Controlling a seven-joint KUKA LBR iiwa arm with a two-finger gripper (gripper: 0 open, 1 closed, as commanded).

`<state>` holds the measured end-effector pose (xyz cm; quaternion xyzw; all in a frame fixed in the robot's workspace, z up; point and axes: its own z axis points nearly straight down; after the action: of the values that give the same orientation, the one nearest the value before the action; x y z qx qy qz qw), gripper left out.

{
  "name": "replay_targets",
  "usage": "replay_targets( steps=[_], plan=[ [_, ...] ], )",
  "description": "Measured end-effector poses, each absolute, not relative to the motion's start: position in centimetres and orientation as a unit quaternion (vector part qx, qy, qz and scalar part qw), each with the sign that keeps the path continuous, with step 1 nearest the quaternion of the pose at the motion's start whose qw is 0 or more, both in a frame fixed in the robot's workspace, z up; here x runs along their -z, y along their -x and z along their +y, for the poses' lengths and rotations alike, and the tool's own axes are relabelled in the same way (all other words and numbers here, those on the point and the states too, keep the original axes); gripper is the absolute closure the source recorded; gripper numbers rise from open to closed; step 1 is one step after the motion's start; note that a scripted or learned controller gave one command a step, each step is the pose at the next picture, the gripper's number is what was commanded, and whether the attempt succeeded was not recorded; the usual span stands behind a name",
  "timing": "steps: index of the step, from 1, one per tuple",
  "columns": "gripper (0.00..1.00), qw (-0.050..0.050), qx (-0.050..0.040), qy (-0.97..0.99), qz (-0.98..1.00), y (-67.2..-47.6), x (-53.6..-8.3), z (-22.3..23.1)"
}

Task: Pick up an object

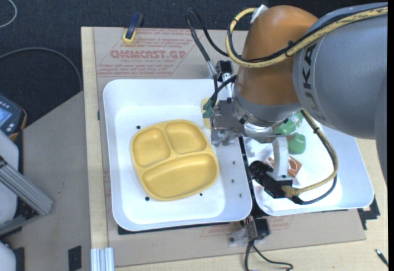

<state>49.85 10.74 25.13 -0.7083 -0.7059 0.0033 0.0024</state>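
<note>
We see the arm (289, 72) reaching in over the bench (154, 54), its orange band and grey wrist hanging above the wall shared by the two white bins. The gripper (223, 128) sits low near that dividing wall, at the far inner corner of the left bin (117, 140), but the bulk of the wrist covers it from above, so we cannot tell how it is set or whether it has anything in it.

In the left bin lies a yellow divided tray (175, 157), flat on the floor near the middle, its three compartments facing up. Its nearest edge is just beside the gripper's housing; we cannot make out whether the two touch.

In the right bin (354, 183), most of the floor is hidden under the arm. We glimpse a green object (294, 140) and a small white and orange object (289, 167) close to the dividing wall, with other bits too covered to name.

We judge the task as not yet done: nothing is visibly lifted, and the tray rests on its bin floor with no sign of tilt. The arm seems to be at the approach or descent stage of a try. What is left, as far as we can see, is the whole of the grasp itself: closing on one thing, then raising it clear of its bin.
</note>
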Motion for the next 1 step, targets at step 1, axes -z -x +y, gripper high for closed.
replay_targets(
  steps=[1],
  plan=[
    [1.00,-0.001,-0.0008,0.709,-0.705,-56.96,-18.11,4.18]
  ],
)
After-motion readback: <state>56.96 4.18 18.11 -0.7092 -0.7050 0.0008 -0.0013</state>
